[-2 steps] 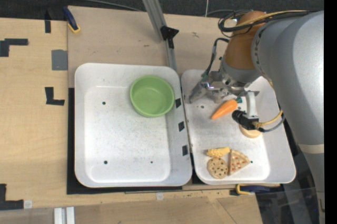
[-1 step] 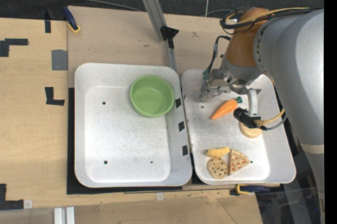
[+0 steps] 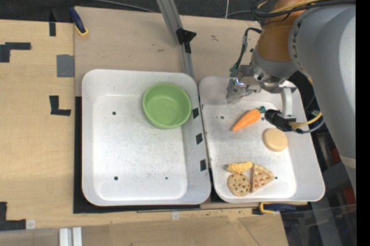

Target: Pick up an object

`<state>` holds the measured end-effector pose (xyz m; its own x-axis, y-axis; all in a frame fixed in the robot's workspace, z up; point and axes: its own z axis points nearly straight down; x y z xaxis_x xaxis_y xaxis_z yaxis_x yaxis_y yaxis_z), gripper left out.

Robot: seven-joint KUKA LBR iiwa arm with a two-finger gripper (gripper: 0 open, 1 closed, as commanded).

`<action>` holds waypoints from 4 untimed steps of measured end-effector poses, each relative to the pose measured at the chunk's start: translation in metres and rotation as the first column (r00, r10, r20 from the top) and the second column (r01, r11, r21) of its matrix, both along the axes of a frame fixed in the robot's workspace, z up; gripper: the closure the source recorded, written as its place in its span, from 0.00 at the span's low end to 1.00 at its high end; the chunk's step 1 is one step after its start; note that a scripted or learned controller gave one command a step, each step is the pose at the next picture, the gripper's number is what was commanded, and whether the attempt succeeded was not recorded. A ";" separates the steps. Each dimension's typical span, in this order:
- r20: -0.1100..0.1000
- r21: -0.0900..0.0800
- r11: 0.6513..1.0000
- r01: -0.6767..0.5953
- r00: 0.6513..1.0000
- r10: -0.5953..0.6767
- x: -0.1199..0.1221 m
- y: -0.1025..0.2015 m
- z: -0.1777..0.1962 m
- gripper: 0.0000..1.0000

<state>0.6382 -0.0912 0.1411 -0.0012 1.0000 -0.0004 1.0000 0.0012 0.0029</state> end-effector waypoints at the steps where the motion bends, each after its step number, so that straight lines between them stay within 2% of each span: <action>1: 0.003 0.000 1.000 -0.001 1.000 0.001 0.009 0.005 0.059 1.00; 2: 0.002 0.000 1.000 -0.001 1.000 0.001 0.015 0.010 0.119 1.00; 3: -0.006 0.001 1.000 -0.004 1.000 0.004 -0.007 0.059 0.113 1.00; 4: -0.007 0.002 1.000 -0.005 1.000 0.005 -0.016 0.110 0.095 1.00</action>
